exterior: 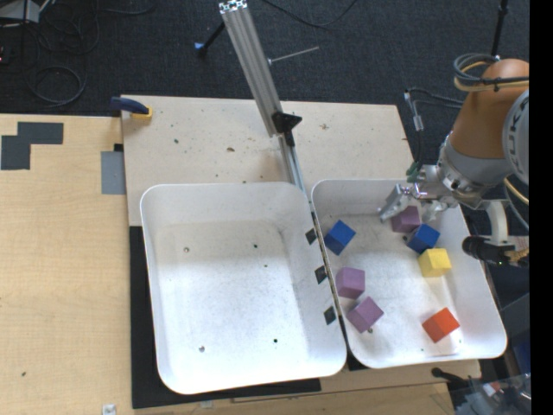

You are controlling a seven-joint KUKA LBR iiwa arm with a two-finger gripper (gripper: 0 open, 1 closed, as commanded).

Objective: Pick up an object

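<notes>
- 2 shallow white bins sit side by side on the bench; the left bin [164, 232] shows a bare, speckled floor.
- the right bin [484, 340] holds 7 blocks: a blue cube [340, 236] near its left wall, 2 purple cubes, one [350, 281] just above the other [365, 313], an orange cube [441, 324] toward the near right corner, a yellow cube [435, 261], a second blue cube [423, 237] touching the yellow one, and a purple block [404, 220] at the far side.
- the gripper [409, 199] hangs low over the far part of the right bin, right at the purple block (whether its fingers are open or closed i cannot tell, and no block is seen between them).
- the arm [484, 137], grey with an orange band, comes in from the right.
- a slanted metal rail [255, 59] rises from between the bins toward the far floor.
- a small blue and yellow object [131, 107] lies at the bench's far left corner; cables [52, 76] trail on the dark floor beyond.
</notes>
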